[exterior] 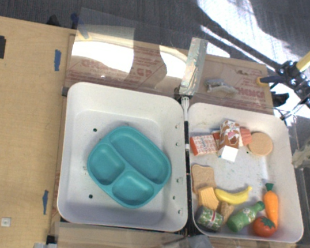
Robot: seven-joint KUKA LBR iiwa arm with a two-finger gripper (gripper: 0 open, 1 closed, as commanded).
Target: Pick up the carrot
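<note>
The carrot (271, 207) is orange with a small green top. It lies lengthwise along the right wall of the right bin (294, 180), near the front corner. Its green end points toward the back. A red tomato (264, 226) touches its front tip. A green bottle (244, 217) lies just to its left, and a yellow banana (232, 195) lies further left.
The right bin also holds a bread slice (201, 174), a green can (210, 218), a red box (203, 144), a carton (231, 134), a white cube (229, 154) and a round biscuit (261, 144). A teal divided plate (129, 166) sits in the left bin (87, 110).
</note>
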